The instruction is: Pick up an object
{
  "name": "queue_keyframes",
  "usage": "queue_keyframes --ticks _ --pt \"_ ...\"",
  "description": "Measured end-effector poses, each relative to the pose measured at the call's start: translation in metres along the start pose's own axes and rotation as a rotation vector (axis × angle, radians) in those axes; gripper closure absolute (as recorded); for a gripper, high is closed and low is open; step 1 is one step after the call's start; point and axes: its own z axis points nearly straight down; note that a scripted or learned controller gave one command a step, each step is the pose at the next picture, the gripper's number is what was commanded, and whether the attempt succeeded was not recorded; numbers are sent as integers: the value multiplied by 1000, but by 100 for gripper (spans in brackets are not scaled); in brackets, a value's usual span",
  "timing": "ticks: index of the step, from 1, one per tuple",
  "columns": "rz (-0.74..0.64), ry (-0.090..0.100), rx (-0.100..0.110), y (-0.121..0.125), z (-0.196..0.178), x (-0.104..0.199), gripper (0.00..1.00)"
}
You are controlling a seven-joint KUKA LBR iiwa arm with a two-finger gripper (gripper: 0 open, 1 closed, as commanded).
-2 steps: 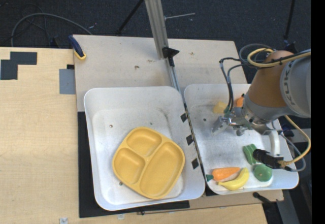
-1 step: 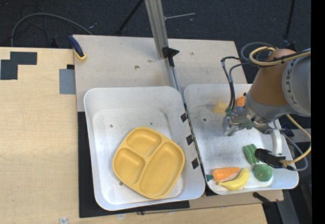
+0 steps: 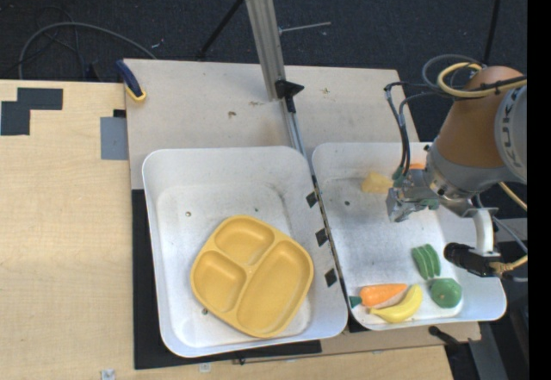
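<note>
Nearest the camera: yellow divided tray (image 3: 251, 274) in left bin (image 3: 164, 197). My tool (image 3: 406, 204) hangs low in right bin (image 3: 362, 240); finger state indeterminate. Pale yellow object (image 3: 375, 183) just beside it. Cucumber (image 3: 425, 260), green pepper (image 3: 445, 292), banana (image 3: 400, 307), carrot (image 3: 382, 293) near front rim.
</note>
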Motion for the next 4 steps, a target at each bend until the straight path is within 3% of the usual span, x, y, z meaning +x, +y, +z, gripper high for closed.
queue_keyframes --ticks 2,4 --pt "-4 -1 -3 0 -110 -8 100" --pt "-7 2 5 7 -83 88 100"
